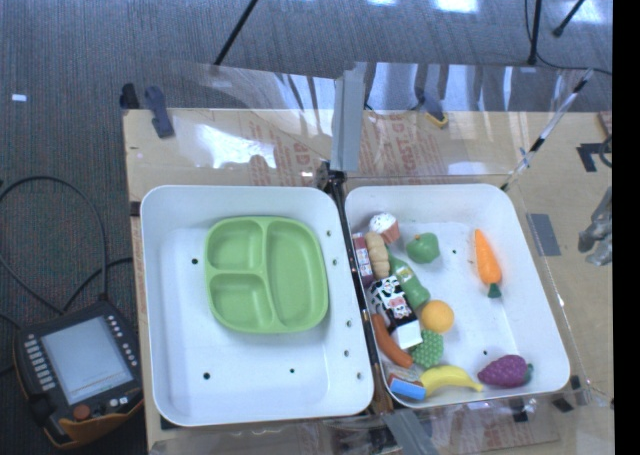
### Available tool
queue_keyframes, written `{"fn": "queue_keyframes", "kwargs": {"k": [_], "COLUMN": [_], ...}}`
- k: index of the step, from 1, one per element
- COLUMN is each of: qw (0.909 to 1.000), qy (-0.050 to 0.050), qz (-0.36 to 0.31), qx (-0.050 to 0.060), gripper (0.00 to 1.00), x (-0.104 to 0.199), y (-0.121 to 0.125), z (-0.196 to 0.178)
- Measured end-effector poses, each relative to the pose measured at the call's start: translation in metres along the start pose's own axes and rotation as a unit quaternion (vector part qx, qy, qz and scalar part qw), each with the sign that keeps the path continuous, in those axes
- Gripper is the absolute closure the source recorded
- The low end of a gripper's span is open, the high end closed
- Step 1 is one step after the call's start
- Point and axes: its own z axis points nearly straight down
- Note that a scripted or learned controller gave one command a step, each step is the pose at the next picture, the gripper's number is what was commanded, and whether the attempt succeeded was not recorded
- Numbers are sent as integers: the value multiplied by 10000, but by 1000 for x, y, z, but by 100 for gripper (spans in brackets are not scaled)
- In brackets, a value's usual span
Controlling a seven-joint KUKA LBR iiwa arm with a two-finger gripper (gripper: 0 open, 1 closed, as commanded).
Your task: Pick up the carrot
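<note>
Curved yellow banana (449,378) nearest; tapered orange carrot (487,260) apart; hand (600,233) state unclear.

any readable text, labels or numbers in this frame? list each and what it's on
Red print on the brown bench board behind the bins: seen through glare, letters too blurred to read.
Black mark on the board at the right edge: cut off, not readable.
Cow-pattern milk carton in the right bin: any print too small to read.
Teach pendant screen on the floor: nothing legible.
Nothing can be quoted with confidence.
</note>
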Motion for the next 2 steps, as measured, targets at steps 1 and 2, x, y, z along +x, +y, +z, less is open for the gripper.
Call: {"fn": "queue_keyframes", "kwargs": {"k": [1,2], "qw": [9995,9977], "qy": [5,10], "qz": [-330,-677], "qx": [-3,-7], "gripper": [100,100], "x": [2,-8], "y": [-2,-3], "z": [2,8]}}
